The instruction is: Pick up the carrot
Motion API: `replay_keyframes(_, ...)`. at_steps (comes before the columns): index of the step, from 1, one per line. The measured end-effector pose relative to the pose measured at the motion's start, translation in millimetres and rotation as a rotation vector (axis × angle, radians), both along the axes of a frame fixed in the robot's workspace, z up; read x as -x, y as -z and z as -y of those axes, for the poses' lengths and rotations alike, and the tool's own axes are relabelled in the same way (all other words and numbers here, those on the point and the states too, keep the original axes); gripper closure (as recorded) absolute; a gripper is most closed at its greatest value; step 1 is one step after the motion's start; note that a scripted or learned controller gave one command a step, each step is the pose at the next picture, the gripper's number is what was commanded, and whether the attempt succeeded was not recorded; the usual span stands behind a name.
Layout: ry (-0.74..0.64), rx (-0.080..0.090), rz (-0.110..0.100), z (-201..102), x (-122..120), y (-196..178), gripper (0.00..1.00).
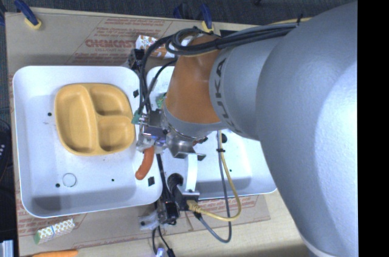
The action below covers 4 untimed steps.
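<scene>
— So, from above, where do we find the carrot (144, 163)?

— Directly below the gripper (151, 141), touching its tip, long axis running down and slightly left. We cannot tell how the gripper is set.

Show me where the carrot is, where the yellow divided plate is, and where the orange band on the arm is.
carrot (144, 166), camera view, middle of its orange body.
yellow divided plate (72, 122), camera view, floor of its large left compartment.
orange band (188, 89), camera view, middle of the band's visible face.
</scene>
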<state>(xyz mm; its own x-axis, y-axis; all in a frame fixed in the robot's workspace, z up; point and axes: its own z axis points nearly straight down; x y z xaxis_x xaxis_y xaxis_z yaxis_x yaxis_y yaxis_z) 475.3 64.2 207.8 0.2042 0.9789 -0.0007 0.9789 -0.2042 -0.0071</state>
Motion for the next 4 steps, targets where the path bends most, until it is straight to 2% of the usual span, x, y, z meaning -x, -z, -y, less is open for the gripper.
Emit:
replay_keyframes(1, 0.169, 0.002, 0.003, 42, -1, -17, 1.0)
replay_keyframes(2, 0.464, 0.002, 0.003, 43, -45, -94, 1.0)
replay_keyframes(3, 0.699, 0.004, -0.001, 48, -11, -48, 1.0)
replay_keyframes(4, 0.688, 0.004, -0.001, -15, -13, 17, 1.0)
